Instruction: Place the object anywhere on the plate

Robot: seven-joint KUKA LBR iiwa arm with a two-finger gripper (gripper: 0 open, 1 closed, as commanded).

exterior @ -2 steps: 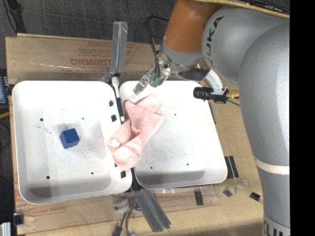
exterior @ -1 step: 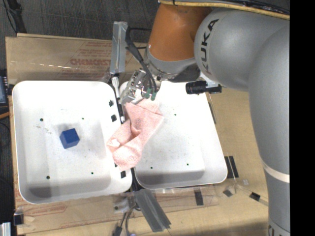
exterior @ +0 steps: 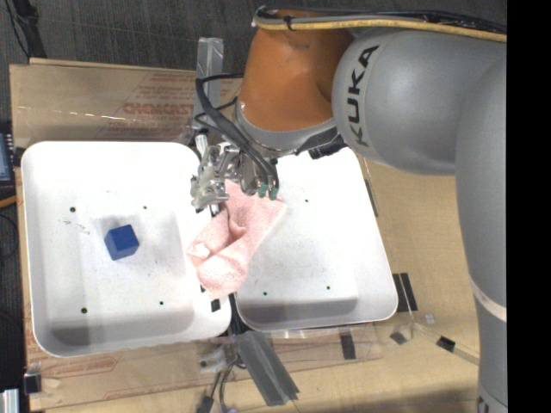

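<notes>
1. Camera view: gripper [exterior: 231, 181] hangs over the seam between the bins, its fingers pinching the top of the pink cloth [exterior: 234, 241].
2. Cloth drapes across both rims, mostly over the right bin [exterior: 344, 265].
3. Step, judged: carrying. No plate can be made out, so the next move needs a target found.
4. Blue cube [exterior: 121, 241] sits well apart in the left bin [exterior: 52, 196].

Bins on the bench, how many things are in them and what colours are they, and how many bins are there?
White bins: 2, the left bin and the right bin
Blue blocks: 1, the blue cube in the left bin
Pink cloths: 1, the pink cloth draped across the rims where the bins meet, hanging from the gripper
Total: 4
</notes>
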